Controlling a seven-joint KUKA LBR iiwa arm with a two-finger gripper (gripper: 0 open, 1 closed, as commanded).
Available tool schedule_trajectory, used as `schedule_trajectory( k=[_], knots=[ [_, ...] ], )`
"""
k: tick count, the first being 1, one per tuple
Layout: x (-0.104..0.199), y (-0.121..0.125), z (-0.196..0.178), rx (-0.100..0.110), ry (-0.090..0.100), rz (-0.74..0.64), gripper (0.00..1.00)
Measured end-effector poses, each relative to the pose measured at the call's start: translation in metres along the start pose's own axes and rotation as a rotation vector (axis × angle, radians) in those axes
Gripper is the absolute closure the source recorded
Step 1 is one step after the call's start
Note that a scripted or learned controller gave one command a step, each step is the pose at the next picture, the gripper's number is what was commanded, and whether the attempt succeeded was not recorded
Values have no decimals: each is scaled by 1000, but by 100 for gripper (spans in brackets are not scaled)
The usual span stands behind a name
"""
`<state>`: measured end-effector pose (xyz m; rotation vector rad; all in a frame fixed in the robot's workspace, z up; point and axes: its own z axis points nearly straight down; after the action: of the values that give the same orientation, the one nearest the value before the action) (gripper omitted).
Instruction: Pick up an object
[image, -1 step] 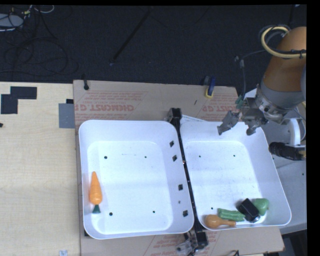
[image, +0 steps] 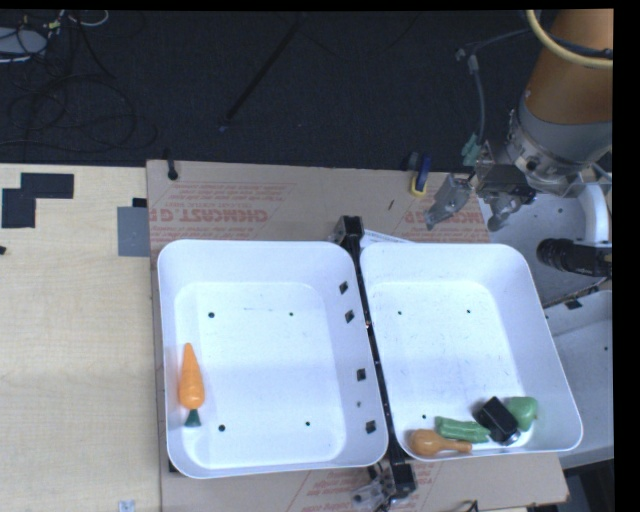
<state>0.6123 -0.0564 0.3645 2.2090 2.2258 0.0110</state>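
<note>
Bench w/ two white bins. My gripper (image: 468, 204) hangs above the right bin (image: 545, 320) rear rim, jaws apart, nothing between. Nearest targets: black block (image: 497, 419), green toy (image: 461, 430) at front corner. Best approach: drop vertically, centre on one item.

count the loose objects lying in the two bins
5. A toy carrot lies at the left bin's left wall. In the right bin's near corner: an orange pear-like piece, a green pod, a black block and a green piece. More could hide beneath.

Smooth white plastic bins (image: 255, 262)
</note>
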Motion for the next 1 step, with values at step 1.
schedule_trajectory(
  k=[1],
  knots=[
    [75, -20, -184, -7, 1, -1, 0]
  ],
)
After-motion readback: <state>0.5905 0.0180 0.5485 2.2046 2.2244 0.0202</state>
